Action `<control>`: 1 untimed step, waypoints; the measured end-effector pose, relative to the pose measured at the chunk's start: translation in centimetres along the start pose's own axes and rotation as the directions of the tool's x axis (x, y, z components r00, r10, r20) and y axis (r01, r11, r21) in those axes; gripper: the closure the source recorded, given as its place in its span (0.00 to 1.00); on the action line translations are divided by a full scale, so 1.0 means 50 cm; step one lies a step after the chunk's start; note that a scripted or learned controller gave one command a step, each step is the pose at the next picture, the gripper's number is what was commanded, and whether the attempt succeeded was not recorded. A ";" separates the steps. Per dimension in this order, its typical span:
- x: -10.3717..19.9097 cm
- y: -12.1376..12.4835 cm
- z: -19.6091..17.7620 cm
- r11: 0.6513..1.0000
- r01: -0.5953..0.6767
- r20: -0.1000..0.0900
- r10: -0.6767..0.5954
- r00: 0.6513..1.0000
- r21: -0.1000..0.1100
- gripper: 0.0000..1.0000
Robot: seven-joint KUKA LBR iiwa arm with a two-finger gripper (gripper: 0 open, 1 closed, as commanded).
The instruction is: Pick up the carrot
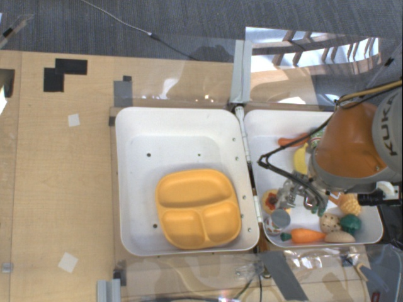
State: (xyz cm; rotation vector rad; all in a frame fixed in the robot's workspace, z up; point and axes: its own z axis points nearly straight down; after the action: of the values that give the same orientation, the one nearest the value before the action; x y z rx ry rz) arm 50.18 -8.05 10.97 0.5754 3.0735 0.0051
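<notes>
**Arm low over the right bin, carrot lying free at the front edge**

On the left, the wooden bench (56, 168) carries black square markers near its far edge and a few pale tape squares. The left bin (135, 137) holds one thing: a yellow divided plate (198, 207), three compartments, sitting toward the bin's near right corner.

Across the divider between the two bins lies the right bin (255, 128), crowded with small play-food pieces. The gripper (291, 199) hangs low over the bin's near left part, its metal end among the items, just above a small grey cup (277, 219) and beside a red-and-yellow piece (271, 200). How its jaws stand cannot be told from this angle; nothing is visibly held.

The carrot (306, 236), orange with a green tip at its left end, lies flat along the bin's near wall, just beside the cup and apart from the gripper. To its right sit a speckled egg-like piece (330, 223), a beige item (340, 237) and a dark green piece (351, 224). The arm (352, 146), its orange band broad in view, covers the bin's right half.
</notes>
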 end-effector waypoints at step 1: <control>-0.037 -0.139 -0.374 0.990 0.143 0.007 -0.143 0.990 0.005 1.00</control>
State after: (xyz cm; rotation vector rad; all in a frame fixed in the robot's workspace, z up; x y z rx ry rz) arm 49.11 -15.20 29.64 0.3531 3.1000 -0.0062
